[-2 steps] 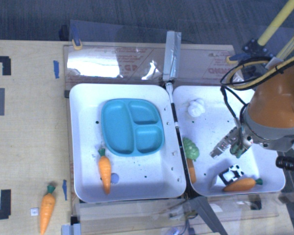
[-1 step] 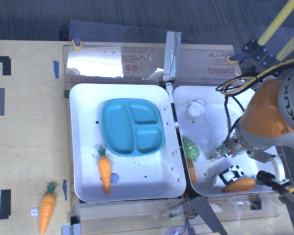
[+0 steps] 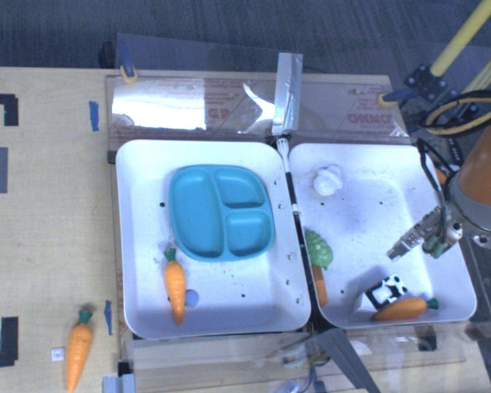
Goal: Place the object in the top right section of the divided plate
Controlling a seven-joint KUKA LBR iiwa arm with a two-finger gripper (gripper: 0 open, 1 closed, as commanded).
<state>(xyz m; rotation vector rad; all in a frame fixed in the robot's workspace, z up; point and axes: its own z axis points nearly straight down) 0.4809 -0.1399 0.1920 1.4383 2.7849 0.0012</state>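
Observation:
A blue divided plate [image 3: 221, 213] lies in the left bin [image 3: 139, 301], with its two small sections on the right side. An orange toy carrot [image 3: 174, 283] lies just below the plate. The right bin [image 3: 368, 195] holds a white lump [image 3: 327, 180], a green leafy toy [image 3: 317, 249] with an orange piece [image 3: 320, 286] under it, a black-and-white toy [image 3: 385, 291] and another orange carrot [image 3: 403, 308]. My gripper [image 3: 409, 242] hangs over the right side of the right bin, above and right of the black-and-white toy, touching none of the objects.
A second toy carrot [image 3: 79, 346] lies on the wooden bench left of the bins. A metal divider [image 3: 287, 97] stands behind the bins. Cables [image 3: 454, 113] and a yellow rod [image 3: 466, 31] sit at the upper right.

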